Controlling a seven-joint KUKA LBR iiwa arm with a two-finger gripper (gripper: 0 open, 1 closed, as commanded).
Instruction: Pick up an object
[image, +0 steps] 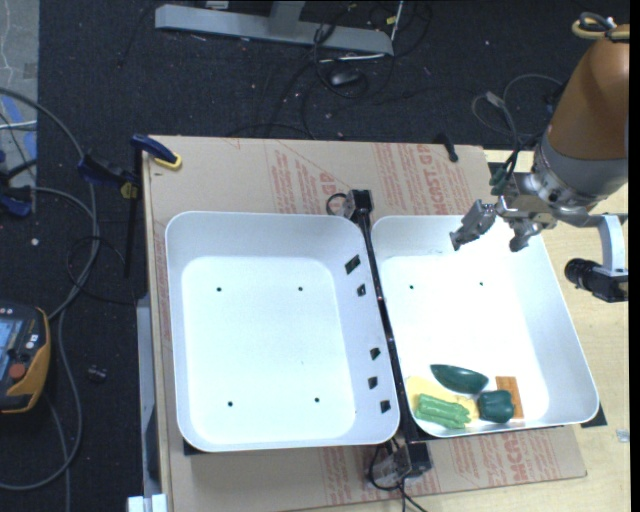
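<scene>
My gripper hangs over the far edge of the right bin, open, with nothing between its two fingers. At the near end of that bin lie several small objects: a dark green oval piece, a light green ridged piece, a dark green block, a yellow flat piece partly under the others, and an orange-brown piece. The gripper stands far from them, toward the back of the bin.
The left bin sits beside the right one, with a black divider strip between them. Both rest on a cardboard sheet. Cables and a blue-yellow clamp lie beyond the bench's far left corner.
</scene>
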